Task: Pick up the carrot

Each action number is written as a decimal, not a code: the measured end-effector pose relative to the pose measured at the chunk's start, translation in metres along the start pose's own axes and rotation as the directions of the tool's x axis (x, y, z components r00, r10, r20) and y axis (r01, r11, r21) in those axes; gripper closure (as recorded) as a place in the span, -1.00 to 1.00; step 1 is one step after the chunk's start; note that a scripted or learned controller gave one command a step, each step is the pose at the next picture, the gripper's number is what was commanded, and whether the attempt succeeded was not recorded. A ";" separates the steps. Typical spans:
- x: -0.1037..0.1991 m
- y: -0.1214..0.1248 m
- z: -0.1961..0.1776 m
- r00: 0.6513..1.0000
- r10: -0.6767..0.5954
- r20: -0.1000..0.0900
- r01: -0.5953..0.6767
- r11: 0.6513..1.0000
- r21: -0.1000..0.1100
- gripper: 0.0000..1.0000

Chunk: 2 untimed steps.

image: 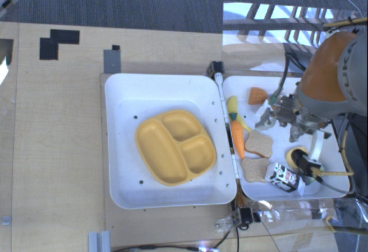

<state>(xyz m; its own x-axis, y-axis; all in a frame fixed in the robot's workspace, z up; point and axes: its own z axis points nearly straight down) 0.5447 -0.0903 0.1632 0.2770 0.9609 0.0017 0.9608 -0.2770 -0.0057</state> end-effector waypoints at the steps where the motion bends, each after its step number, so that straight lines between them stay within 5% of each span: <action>1: 0.008 0.020 0.075 1.000 -0.007 0.002 0.007 1.000 -0.013 -1.00; 2: 0.055 -0.038 -0.022 1.000 0.017 -0.001 -0.017 1.000 -0.011 -1.00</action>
<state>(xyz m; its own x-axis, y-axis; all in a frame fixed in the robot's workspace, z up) 0.5238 -0.0275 0.1853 0.2935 0.9560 0.0028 0.9559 -0.2935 0.0055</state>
